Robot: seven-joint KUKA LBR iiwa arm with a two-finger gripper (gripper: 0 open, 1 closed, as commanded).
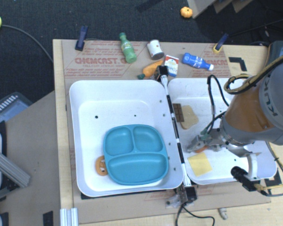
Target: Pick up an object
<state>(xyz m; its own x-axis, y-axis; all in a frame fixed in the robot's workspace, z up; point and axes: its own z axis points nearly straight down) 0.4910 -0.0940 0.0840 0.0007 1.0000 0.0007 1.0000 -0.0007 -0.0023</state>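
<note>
I found the arm (254, 112) reaching in over the right bin (198, 86), its jaws (201, 144) lowered close to the bin floor near the divider between the two bins; I could not tell whether the jaws were spread or pressed together, as the wrist hid most of them. A small orange piece (200, 149) lay right at the tips; whether it was touched or merely beside them I could not settle. A yellow square slice (199, 164) lay just below the jaws on the bin floor, and a tan, bread-like piece (188, 117) with a brown strip (178, 113) sat above them, apart.

The left bin (85, 102) carried a blue divided plate (134, 153) with a small pretzel-like item (101, 166) at its lower left edge; on the tabletop (66, 126) behind the bins lay a green bottle (128, 48), a white can (155, 49) and a blue bottle (197, 61).

My judgement: the approach was made, but nothing was seen lifted clear; the grasp and the raise remained to be done.
</note>
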